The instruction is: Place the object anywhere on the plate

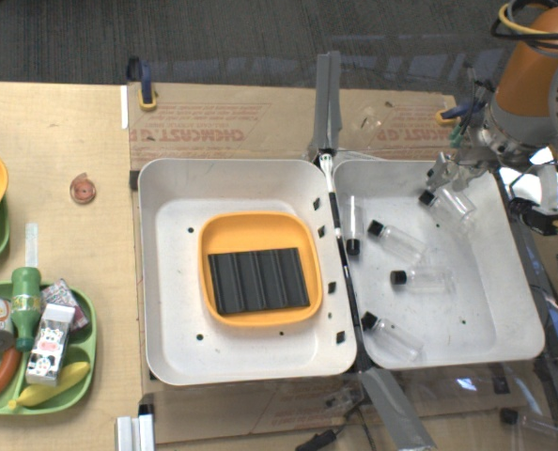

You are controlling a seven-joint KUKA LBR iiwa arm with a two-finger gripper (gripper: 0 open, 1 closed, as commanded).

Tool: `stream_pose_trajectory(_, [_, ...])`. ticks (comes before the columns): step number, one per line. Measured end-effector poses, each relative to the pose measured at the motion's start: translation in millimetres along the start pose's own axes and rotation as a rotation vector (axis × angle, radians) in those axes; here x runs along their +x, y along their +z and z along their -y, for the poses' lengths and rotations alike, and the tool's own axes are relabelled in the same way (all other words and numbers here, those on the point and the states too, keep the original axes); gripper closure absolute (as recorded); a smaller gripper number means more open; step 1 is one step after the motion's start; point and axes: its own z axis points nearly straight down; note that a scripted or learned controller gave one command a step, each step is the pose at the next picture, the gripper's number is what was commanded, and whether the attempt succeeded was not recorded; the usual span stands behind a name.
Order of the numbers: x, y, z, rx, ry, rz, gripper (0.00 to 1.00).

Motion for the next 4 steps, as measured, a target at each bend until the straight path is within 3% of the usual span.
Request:
stream_pose_trajectory(1, [-48.0, -54.9, 1.4, -0.004, -0.114, 0.001, 1.0])
stream_pose_trajectory(2, [-46.9, -93.9, 0.8, -0.004, -0.359, 0.002, 1.0])
stream_pose_trajectory(3, [-46.6, -153.3, 0.8, -0.004, -0.465, 0.002, 1.0])
stream_pose_trajectory(4, [-46.7, -251.3, 0.8, -0.005, -0.678, 0.002, 1.0])
